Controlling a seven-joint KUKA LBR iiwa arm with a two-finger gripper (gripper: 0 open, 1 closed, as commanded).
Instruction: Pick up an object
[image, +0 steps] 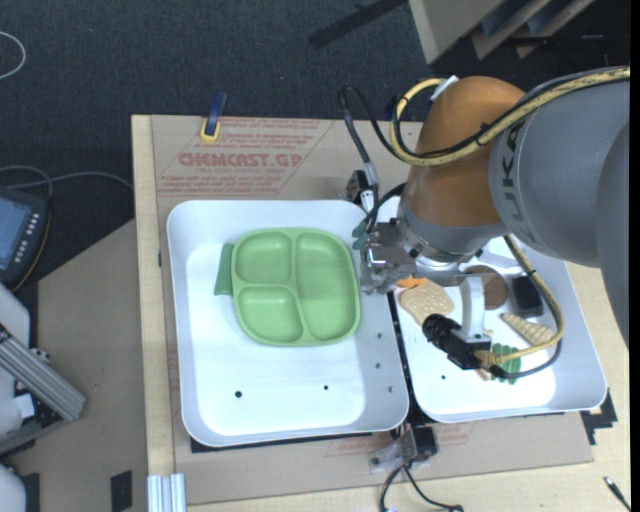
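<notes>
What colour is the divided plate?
Light green; the divided plate shows clearly in the camera view.

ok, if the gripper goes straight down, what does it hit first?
Likely the right rim of the left bin, just beside the plate; depth is unclear, so the gripper might clip the plate instead.

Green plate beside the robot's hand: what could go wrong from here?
The gripper hangs over the rims where the two bins meet, close to the green divided plate; coming down there, it might strike a rim or just shove the plate. The small items in the right bin lie clustered, so a grab could miss.
</notes>
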